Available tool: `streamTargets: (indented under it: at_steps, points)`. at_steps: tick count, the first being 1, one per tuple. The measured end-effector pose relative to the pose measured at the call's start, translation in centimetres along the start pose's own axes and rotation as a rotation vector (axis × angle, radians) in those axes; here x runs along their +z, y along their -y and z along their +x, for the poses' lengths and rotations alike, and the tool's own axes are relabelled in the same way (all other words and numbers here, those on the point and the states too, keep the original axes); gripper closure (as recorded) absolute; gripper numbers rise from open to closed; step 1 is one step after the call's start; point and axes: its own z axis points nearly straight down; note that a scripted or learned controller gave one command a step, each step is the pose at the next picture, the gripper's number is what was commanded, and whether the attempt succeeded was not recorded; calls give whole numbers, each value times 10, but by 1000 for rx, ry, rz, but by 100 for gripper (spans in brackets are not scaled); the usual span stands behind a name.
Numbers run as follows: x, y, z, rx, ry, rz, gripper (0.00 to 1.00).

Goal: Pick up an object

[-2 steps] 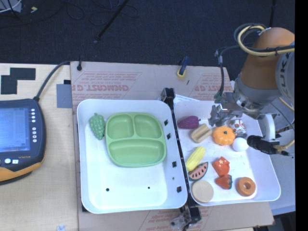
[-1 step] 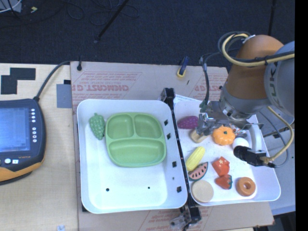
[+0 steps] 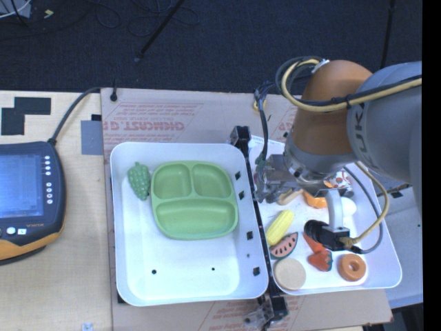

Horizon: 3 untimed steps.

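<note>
Fingers of the gripper [image 3: 275, 183], their opening impossible to tell beneath the wrist, hang at the crowded right bin's [image 3: 386, 278] left wall above plastic toy corn [image 3: 279, 227], watermelon slice [image 3: 284, 245] and doughnut [image 3: 353, 267], while the left bin [image 3: 179, 274], on the cardboard-covered bench [image 3: 83, 267], holds a smooth green divided plate [image 3: 194, 200] and knobbly grapes [image 3: 139, 180], its near half open.

The grey arm [image 3: 386, 123] reaches in from the right, its orange-banded wrist [image 3: 331, 109] bent downward.
</note>
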Motion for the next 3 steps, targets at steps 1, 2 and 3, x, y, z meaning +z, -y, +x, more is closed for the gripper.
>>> streamTargets:
  at_steps: [1,2,3]
  points:
    - [-9,23,45,1,0,-1,100]
    - [-6,36,92,1,1,0,100]
    - [-8,41,88,7,3,0,100]
